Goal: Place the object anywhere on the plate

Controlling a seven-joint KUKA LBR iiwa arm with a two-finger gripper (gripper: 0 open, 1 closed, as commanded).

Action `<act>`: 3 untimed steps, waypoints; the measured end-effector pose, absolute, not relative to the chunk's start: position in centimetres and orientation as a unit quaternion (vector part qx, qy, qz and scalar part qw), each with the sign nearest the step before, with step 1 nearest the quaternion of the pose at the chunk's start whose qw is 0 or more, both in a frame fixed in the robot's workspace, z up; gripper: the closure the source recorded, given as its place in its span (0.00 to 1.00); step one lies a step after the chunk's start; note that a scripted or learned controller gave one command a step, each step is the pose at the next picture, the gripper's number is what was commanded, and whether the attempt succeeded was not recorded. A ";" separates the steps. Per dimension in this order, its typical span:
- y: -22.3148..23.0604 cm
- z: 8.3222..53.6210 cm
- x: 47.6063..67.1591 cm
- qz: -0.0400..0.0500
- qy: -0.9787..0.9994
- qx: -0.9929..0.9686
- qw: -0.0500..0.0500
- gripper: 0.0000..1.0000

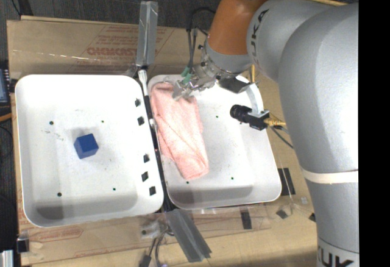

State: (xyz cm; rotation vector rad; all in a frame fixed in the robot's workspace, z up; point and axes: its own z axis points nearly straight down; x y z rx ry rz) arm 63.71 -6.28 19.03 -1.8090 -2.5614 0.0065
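A small blue cube (86, 145) rests on the floor of the left bin (36, 95), a little left of its middle. A pink cloth (180, 131) lies crumpled along the left side of the right bin (244, 156), running from the back wall toward the front. My gripper (184, 87) hangs over the back left corner of the right bin, right at the top end of the pink cloth. Its fingers are small and partly hidden by the wrist.
A metal divider (149, 138) with black clips runs between the two bins. The grey arm (317, 77) covers the right side of the view and the back right corner of the right bin. Cardboard (79, 40) lies behind the bins.
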 end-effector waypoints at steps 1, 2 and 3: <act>-6.2 23.2 63.7 0.001 -0.819 -0.573 0.001 1.00; -1.1 23.7 63.8 0.001 -0.918 -0.397 0.002 1.00; 3.6 24.4 62.4 0.001 -0.979 -0.204 0.002 1.00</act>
